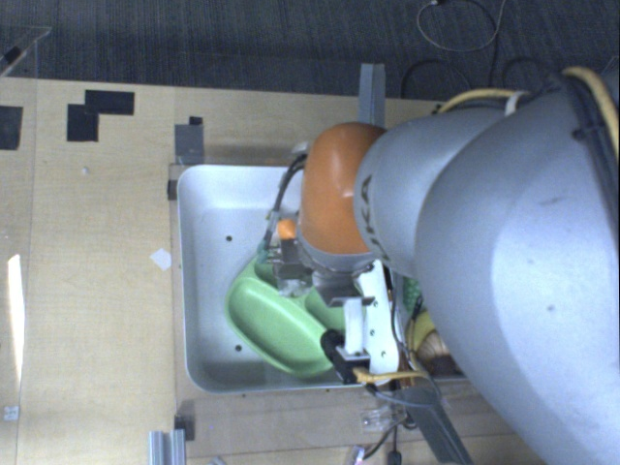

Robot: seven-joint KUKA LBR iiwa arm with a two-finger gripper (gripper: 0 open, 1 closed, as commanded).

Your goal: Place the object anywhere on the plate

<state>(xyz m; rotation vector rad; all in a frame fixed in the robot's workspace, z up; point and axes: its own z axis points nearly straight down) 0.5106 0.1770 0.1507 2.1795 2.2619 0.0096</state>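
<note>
A light green plate (pixel 269 324) lies tilted in the near right part of the left white bin (pixel 207 211). The grey arm with its orange band (pixel 334 192) reaches in from the right and hangs over the plate's far edge. My gripper (pixel 282 263) points down right at that edge, and the wrist hides most of it. A small orange bit (pixel 286 229) shows beside the gripper, and I cannot tell what it is. Whether anything is held is hidden.
The arm covers nearly all of the right bin. A yellow thing (pixel 422 331) and a green thing (pixel 411 293) peek out there under the arm. The left bin's floor is bare white at its left and far parts. Wooden bench surrounds the bins.
</note>
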